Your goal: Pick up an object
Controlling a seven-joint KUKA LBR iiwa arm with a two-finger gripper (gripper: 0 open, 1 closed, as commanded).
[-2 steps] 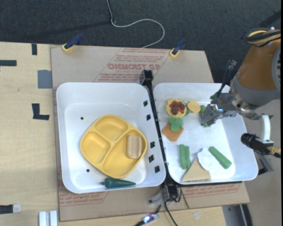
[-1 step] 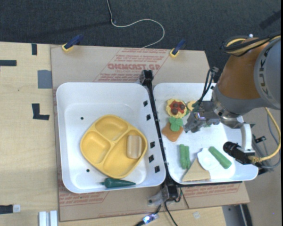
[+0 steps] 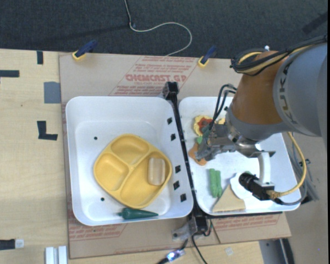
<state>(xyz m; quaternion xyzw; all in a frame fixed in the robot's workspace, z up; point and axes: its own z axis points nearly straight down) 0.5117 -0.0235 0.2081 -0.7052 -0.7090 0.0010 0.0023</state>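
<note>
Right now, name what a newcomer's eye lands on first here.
The yellow divided plate in the left bin stands out, a tan piece lying in one compartment. In the right bin, the grey arm with its orange band looms over small toys, including a green piece.

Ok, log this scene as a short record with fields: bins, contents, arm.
left bin: yellow divided plastic plate carrying a beige bread-like piece; dark green pepper-shaped toy by the near wall
right bin: green stick-shaped piece, tan wedge, orange-and-yellow toy food
gripper: low over the right bin's left side; grasp not discernible
</note>
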